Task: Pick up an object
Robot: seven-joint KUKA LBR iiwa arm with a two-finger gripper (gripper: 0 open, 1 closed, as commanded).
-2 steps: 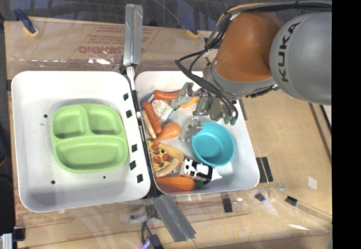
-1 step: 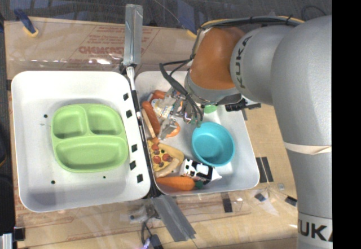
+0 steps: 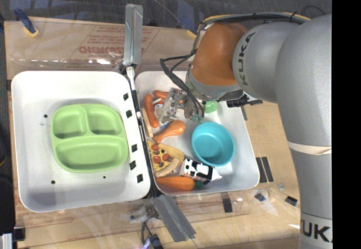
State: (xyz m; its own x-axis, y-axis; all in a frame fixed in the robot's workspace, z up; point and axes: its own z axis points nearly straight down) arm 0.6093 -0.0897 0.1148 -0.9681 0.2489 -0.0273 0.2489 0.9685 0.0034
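Left bin (image 3: 22, 129): a green divided plate (image 3: 88, 136) is seated near its middle, three compartments facing up.

Right bin (image 3: 248, 157): a cluster of small items is held here. A blue bowl (image 3: 212, 143) is set upright toward the bin's right half. A pizza slice (image 3: 161, 157) is laid flat against the left wall, just left of the bowl. An orange carrot-shaped piece (image 3: 176, 184) is placed along the front wall. A black-and-white patterned item (image 3: 197, 170) is lodged between the carrot-shaped piece and the bowl, touching both. An orange sausage-shaped piece (image 3: 171, 129) is angled above the pizza slice. Further orange pieces (image 3: 151, 108) are stacked at the back left. A small green object (image 3: 211, 107) is seen just behind the bowl; its kind cannot be made out.

Arm (image 3: 282, 56): grey, with an orange band, extended from the right over the back of the right bin.

Gripper (image 3: 177, 108): lowered among the orange pieces at the back of the right bin, beside the sausage-shaped piece. The fingers appear to be amid clutter, and whether they are released or clenched cannot be told; no item is seen clearly between them.
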